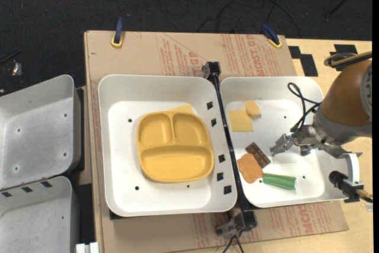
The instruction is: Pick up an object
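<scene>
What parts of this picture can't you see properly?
- Gripper, camera view: its fingers are small and seen from above, so open or shut cannot be told.
- Arm, camera view: cut off by the right edge.
- Brown piece, camera view: too small to tell what it is; it touches the orange piece.
- Side trays, camera view: cut off by the left and bottom edges.
- Yellow plate, camera view: covers part of the left bin.

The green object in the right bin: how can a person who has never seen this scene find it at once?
Start at the right white bin. Near its front wall lies a green block, next to an orange oval piece. It is the only green thing there.
</scene>
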